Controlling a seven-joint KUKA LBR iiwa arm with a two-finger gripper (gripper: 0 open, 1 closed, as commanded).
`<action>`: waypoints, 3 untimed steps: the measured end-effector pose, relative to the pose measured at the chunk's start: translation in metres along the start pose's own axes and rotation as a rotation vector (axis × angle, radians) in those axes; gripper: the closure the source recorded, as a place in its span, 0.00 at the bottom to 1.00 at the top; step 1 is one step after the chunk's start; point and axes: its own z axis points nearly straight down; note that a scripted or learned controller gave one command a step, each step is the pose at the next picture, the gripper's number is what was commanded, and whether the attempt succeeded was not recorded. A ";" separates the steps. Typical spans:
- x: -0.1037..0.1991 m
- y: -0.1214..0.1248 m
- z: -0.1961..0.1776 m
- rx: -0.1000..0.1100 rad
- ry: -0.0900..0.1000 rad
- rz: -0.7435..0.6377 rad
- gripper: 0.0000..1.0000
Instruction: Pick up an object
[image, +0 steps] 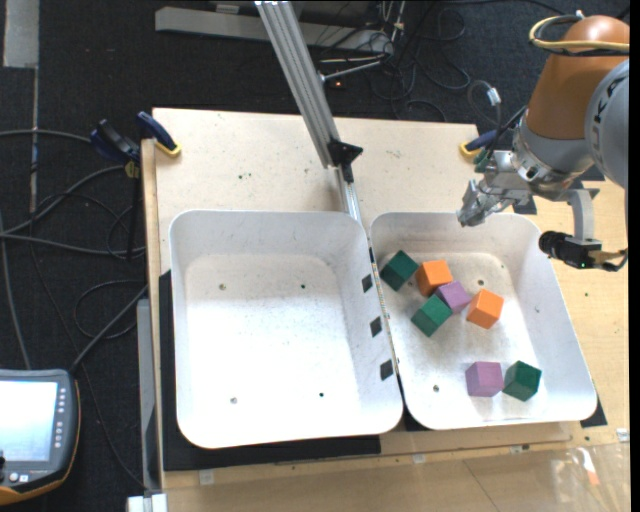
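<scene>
On the bench (260, 150) two shallow white bins stand side by side. The left bin (200, 250) takes the wider part, and the right bin (560, 330) holds all the blocks. The arm (580, 80) comes in from the right and stays high, above the far rim of the right bin. Its gripper (474, 212) hangs over that far rim, well apart from every block. Whether it is wide or narrow I cannot tell, because it looks small and dark from this angle. Nothing is seen inside it.

So the task is, in my judgement, only at its beginning: no block is lifted, and the approach, the descent and the grasp are all left to do.

The blocks lie in two groups. In the middle of the bin a green block (399, 269), an orange block (434, 276), a purple block (454, 296) and a second green block (432, 316) sit close together, some touching. A second orange block (485, 308) sits just beside them, on the right. Near the front, a second purple block (484, 378) and a third green block (522, 380) stand next to each other.

For moving, I think the crowded group leaves little room between neighbours. The second orange block has open floor on its right and front sides. The front pair is near the front wall.
</scene>
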 end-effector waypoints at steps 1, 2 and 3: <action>0.000 0.002 -0.054 0.001 0.000 0.000 1.00; 0.044 -0.030 -0.040 0.012 0.004 -0.003 1.00; 0.088 -0.051 -0.045 0.011 0.004 -0.004 1.00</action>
